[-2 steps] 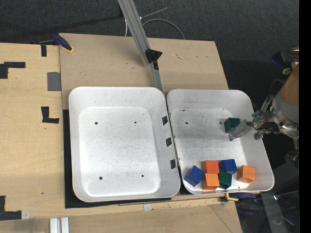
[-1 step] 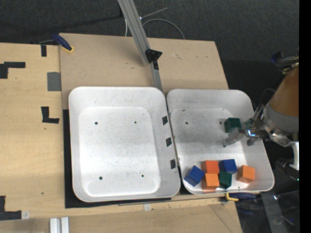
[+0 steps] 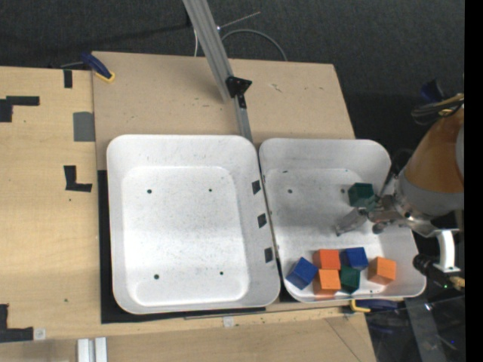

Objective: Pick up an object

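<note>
My gripper [image 3: 368, 211] hangs low over the right bin [image 3: 317, 164], near its right side, below the grey and orange arm. A dark green block [image 3: 361, 194] sits just up and left of the gripper, touching or nearly touching it. I cannot make out whether the block is gripped. Along the bin's front edge lies a cluster of blocks: a blue block [image 3: 302, 271], an orange block [image 3: 329, 259], a second blue block [image 3: 354, 258], a second orange block [image 3: 328, 280], a green block [image 3: 349, 278] and a third orange block [image 3: 383, 270].
The left bin [image 3: 181, 225] stands beside the right one, their rims meeting in the middle. A slanted metal rail [image 3: 215, 44] crosses the bench behind the bins. The arm's body covers the right bin's right rim.
</note>
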{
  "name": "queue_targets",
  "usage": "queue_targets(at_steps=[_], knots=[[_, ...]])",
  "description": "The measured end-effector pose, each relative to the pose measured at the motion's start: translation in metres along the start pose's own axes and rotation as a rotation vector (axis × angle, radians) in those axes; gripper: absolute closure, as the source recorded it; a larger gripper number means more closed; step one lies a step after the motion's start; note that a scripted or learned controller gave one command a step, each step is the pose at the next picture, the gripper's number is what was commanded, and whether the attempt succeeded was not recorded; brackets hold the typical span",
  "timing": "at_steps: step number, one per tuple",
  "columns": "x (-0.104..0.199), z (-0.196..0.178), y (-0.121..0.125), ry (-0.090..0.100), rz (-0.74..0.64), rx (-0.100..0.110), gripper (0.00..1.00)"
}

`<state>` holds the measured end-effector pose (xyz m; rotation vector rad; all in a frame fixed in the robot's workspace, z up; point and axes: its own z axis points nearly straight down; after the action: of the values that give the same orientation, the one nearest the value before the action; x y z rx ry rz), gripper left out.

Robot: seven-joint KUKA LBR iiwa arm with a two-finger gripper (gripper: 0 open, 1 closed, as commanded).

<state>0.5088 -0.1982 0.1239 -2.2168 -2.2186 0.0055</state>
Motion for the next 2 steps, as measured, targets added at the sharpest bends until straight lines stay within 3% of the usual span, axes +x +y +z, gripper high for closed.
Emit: queue_targets(at_steps=[1,2], knots=[[0.000,-0.012,0.001,0.000,-0.001,-0.003,1.00],[0.007,-0.069,-0.005,-0.002,-0.001,-0.010,1.00]])
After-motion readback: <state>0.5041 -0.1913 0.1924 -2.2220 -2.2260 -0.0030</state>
